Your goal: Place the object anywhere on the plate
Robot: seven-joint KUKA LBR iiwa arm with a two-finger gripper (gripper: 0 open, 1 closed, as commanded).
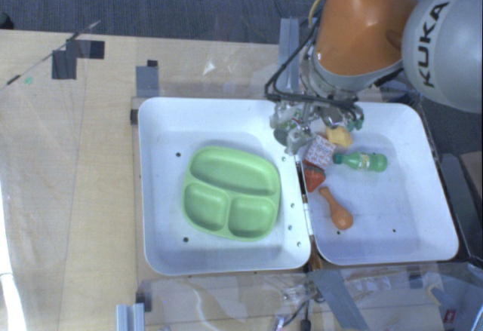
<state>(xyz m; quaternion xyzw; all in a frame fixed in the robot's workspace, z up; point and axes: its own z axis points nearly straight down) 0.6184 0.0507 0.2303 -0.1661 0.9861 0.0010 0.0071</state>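
Reaching in from the upper right of the frame, the arm [362, 13] hangs its gripper [302, 130] over the right bin [407, 231], near the divide. Whether its fingers are open cannot be told. Just below lie a carrot [336, 209], a green bottle [362, 162] and a small packet [318, 150]. The green plate [230, 192] sits in the left bin [162, 171].

The arm's orange band [361, 20] pretty much covers the gripper [302, 130], and the little yellow thing [339, 136] is half hidden too.
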